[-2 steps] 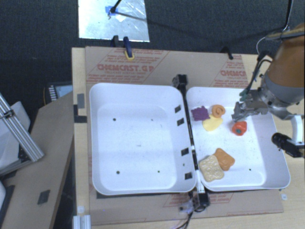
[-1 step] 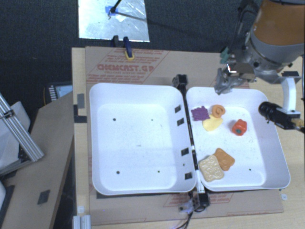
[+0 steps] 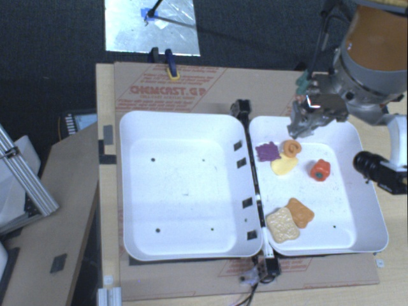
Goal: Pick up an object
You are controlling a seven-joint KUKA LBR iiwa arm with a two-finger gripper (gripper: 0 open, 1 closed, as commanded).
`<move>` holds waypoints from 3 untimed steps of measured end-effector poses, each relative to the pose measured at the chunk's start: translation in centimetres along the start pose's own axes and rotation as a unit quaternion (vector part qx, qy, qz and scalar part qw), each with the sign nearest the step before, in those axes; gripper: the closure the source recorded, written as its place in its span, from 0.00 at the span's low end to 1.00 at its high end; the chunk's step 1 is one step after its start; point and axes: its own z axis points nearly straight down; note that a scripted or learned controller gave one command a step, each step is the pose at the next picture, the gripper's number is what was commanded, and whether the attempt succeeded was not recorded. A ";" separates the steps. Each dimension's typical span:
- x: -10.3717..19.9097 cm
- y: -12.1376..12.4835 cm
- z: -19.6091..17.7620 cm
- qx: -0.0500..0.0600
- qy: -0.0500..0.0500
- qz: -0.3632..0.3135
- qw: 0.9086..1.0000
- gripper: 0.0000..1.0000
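The right bin (image 3: 357, 234) holds several small items. A purple piece (image 3: 267, 151) lies near its left wall, with an orange ring (image 3: 292, 148) and a pale yellow piece (image 3: 284, 166) beside it. A red-orange pepper-like item (image 3: 320, 169) sits further right. A tan waffle-like cracker (image 3: 282, 225) and an orange-brown piece (image 3: 300, 211) lie toward the front. My gripper (image 3: 301, 130) hangs over the bin's back left part, just above and behind the orange ring, with nothing seen between its fingers.
The left bin (image 3: 185, 183) stands next to the right one, separated by a black-clipped divider (image 3: 250, 171). A shiny metal sheet (image 3: 152, 16) lies at the back, behind the cardboard base. An aluminium frame (image 3: 19, 177) stands at far left.
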 end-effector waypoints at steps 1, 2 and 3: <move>-1.8 0.1 4.6 0.005 -0.002 0.005 1.000 1.00; 4.3 0.2 -4.6 -0.001 0.000 -0.001 1.000 1.00; 4.1 0.2 -4.0 0.003 -0.001 0.002 1.000 1.00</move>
